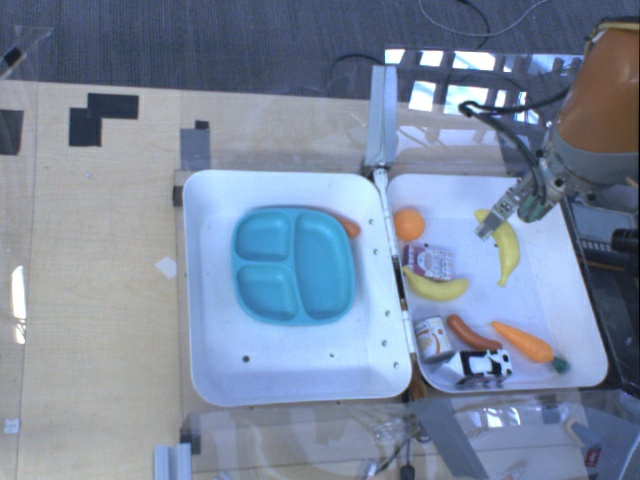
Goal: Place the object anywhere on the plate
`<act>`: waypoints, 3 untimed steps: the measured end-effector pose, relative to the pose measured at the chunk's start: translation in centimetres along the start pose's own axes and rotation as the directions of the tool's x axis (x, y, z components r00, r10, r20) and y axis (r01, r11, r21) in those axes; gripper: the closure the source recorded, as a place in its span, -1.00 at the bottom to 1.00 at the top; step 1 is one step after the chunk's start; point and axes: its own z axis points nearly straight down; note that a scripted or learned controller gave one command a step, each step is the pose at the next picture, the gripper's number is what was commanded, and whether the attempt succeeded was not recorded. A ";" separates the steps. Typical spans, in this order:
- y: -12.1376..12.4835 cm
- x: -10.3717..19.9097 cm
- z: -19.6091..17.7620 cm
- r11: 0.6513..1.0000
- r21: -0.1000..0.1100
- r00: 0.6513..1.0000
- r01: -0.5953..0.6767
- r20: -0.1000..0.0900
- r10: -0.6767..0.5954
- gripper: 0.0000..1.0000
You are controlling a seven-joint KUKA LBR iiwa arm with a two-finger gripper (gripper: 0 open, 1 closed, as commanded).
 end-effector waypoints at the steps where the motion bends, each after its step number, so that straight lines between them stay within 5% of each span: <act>1: 10.1 5.7 1.0 0.974 -0.002 0.974 0.228 -0.001 -0.228 1.00; 2: 15.2 10.3 3.4 0.904 -0.003 0.904 0.429 -0.003 -0.429 1.00; 3: 15.2 10.2 3.3 0.904 -0.003 0.904 0.428 -0.002 -0.428 -1.00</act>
